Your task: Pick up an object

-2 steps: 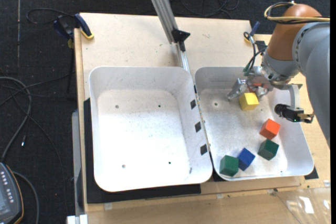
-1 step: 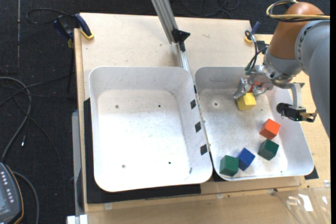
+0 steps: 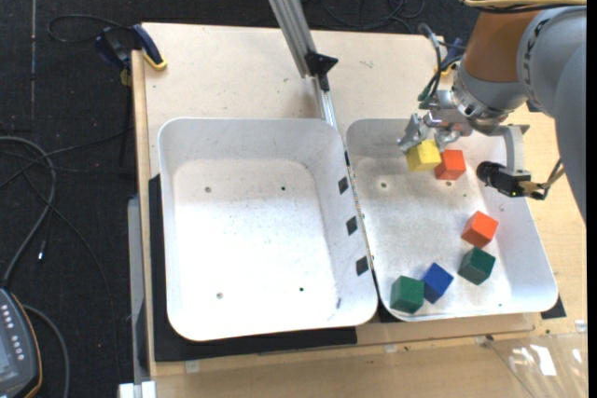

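Yellow cube (image 3: 423, 154) sits at right bin's (image 3: 522, 294) far end, touching an orange cube (image 3: 451, 164), under gripper (image 3: 427, 137). Finger state: cannot tell. Looks light, rigid, smooth; best pinched across flat opposite faces.

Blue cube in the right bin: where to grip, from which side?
Judging from the layout, grip the blue cube from above across its upper-left and lower-right faces. A green cube touches its lower-left side, and another green cube sits off to its right.
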Controlling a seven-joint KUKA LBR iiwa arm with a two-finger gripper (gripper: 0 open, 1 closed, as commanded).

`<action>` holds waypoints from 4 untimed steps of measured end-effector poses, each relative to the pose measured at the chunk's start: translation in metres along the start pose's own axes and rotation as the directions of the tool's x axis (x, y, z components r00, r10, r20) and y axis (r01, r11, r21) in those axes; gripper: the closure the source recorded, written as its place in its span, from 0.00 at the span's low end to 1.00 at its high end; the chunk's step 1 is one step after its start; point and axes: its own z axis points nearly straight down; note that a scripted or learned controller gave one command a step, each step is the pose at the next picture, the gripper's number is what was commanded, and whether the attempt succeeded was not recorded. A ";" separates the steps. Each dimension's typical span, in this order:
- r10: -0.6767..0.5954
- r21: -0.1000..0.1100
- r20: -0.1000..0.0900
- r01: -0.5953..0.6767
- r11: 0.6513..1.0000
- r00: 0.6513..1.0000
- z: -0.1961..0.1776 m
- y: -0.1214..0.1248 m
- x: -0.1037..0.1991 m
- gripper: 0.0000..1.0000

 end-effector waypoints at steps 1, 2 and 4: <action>0.000 -0.003 0.000 0.000 1.000 1.000 -0.067 0.013 0.049 1.00; 0.008 -0.005 0.004 -0.008 1.000 1.000 -0.179 -0.010 0.031 1.00; -0.002 0.011 -0.002 0.002 1.000 1.000 -0.126 -0.012 0.079 1.00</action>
